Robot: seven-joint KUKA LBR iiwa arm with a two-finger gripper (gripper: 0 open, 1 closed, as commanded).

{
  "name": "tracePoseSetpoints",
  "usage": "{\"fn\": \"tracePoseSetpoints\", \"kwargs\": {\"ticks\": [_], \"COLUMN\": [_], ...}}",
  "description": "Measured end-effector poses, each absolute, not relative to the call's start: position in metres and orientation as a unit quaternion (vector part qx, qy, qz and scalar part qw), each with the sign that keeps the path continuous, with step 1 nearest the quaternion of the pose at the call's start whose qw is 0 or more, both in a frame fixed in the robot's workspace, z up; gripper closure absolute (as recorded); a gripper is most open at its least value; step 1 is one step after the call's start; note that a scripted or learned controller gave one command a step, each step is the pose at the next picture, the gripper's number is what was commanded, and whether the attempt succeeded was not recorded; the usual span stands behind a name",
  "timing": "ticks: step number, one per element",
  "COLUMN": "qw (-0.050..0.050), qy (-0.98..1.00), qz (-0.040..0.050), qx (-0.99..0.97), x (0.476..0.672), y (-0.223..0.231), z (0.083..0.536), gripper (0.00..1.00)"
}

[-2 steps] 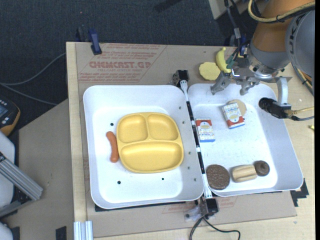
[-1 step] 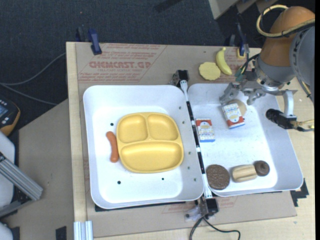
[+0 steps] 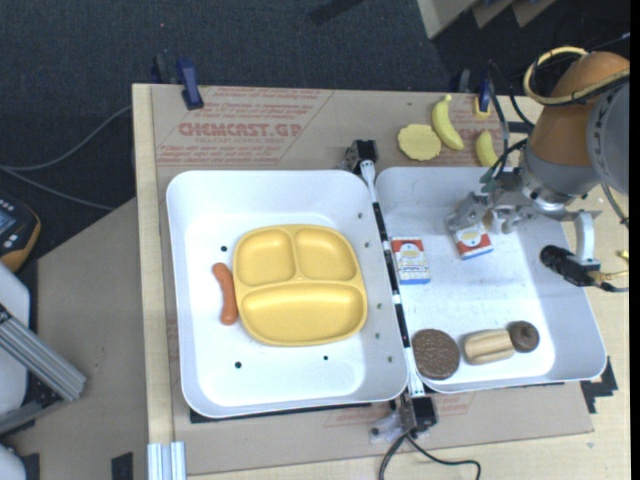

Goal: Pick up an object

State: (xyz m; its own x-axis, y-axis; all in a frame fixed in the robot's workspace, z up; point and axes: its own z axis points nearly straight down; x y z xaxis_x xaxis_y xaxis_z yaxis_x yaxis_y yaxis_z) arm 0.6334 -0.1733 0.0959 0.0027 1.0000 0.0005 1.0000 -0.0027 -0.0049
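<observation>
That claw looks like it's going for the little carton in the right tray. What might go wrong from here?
The gripper hangs over one end of a small red-and-white carton, not its middle, so the carton may tip or slide away instead of lifting. A second carton lies close by and might get nudged. The carton also lies askew in the right bin, so the fingers may meet it corner-first and twist it.
</observation>
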Motion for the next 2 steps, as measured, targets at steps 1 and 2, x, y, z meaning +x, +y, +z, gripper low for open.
{"fn": "tracePoseSetpoints", "kwargs": {"ticks": [1, 2], "qw": [0.001, -0.001], "qy": [-0.706, -0.707], "qz": [0.0009, -0.0005], "qx": [-0.708, -0.707], "x": [0.621, 0.622], "y": [-0.202, -0.201], "z": [0.084, 0.096], "gripper": [0.0, 1.0]}}
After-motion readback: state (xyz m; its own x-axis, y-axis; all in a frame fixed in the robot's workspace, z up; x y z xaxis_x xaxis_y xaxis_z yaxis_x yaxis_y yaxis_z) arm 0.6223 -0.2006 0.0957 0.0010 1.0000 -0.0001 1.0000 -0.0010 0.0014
